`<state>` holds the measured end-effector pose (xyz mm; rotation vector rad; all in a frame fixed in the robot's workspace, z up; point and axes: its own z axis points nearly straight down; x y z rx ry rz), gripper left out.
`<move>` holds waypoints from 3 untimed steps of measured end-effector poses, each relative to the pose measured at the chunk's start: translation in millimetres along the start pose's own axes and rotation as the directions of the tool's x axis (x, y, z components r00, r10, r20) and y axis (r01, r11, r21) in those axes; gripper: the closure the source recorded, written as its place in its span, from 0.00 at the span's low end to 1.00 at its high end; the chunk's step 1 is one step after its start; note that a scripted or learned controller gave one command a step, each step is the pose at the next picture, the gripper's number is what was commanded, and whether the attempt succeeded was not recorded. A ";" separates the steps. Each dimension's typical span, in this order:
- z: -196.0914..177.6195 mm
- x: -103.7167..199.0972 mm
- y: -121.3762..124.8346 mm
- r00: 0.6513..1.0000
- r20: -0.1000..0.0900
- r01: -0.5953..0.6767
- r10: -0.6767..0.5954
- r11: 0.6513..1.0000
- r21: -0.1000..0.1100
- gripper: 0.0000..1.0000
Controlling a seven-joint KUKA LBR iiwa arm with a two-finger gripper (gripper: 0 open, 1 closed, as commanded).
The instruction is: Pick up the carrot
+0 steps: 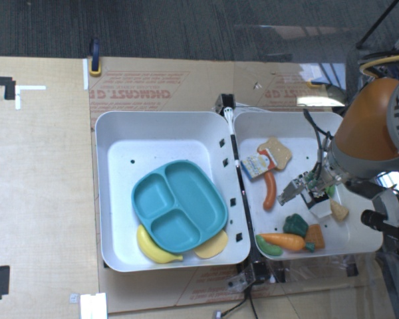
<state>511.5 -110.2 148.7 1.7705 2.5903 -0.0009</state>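
Tapered orange carrot (284, 241), smooth plastic, end effector (304, 188) above, grip state unclear

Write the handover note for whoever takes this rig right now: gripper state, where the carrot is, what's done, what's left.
Gripper: hangs over the middle of the right bin; nothing shows between its fingers, and whether they are open or shut cannot be told from this view.
Carrot: lies on its side near the front edge of the right bin, in front of the gripper, beside the broccoli and a green vegetable at its left end.
Also in that bin: sausage, bread slice.
Done: nothing yet; the carrot is not lifted.
Left: move over the carrot, descend, grasp, lift.
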 end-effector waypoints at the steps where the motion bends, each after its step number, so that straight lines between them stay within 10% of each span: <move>1: 44.2 3.1 -34.6 0.990 -0.004 0.143 -0.143 0.990 0.002 0.00; 2: 58.2 8.4 -34.0 0.961 -0.003 -0.276 0.276 0.961 0.006 0.00; 3: 49.9 7.5 -33.1 0.963 -0.002 -0.271 0.271 0.963 0.005 1.00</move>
